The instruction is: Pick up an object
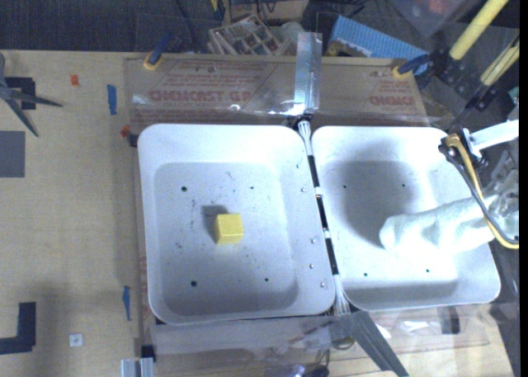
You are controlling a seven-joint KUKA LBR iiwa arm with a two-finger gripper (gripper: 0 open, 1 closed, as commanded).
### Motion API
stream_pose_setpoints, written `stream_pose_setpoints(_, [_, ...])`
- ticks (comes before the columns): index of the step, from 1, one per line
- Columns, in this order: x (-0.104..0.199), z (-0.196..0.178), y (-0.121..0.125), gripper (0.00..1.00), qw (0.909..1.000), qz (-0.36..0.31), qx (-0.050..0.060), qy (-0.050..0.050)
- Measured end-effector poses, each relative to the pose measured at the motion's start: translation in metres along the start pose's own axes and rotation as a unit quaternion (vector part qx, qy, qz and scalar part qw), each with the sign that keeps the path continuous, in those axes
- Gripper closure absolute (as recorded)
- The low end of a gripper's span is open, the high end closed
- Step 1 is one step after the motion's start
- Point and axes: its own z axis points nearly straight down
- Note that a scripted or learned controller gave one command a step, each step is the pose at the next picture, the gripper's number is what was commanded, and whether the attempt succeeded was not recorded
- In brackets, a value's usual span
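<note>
A small yellow cube (229, 228) lies on the floor of the left white bin (165, 161), a little left of its middle. The arm comes in from the right, low over the right white bin (363, 148). It looks pale and blurred. Its gripper (394, 235) is at the arm's left tip, over the middle of the right bin's floor and well to the right of the cube. I see nothing at the tip.
A ridge (318, 202) where the two rims meet separates the bins. A clear plastic panel (272, 91) stands behind them. A yellow-black cable loop (466, 165) hangs at the right bin's far right corner. Bare wooden bench (66, 202) lies to the left.
</note>
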Motion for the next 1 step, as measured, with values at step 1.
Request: stream_pose_setpoints(1, [0.0772,-0.0036,0.0642,1.0,0.9928,-0.12,0.0,0.0])
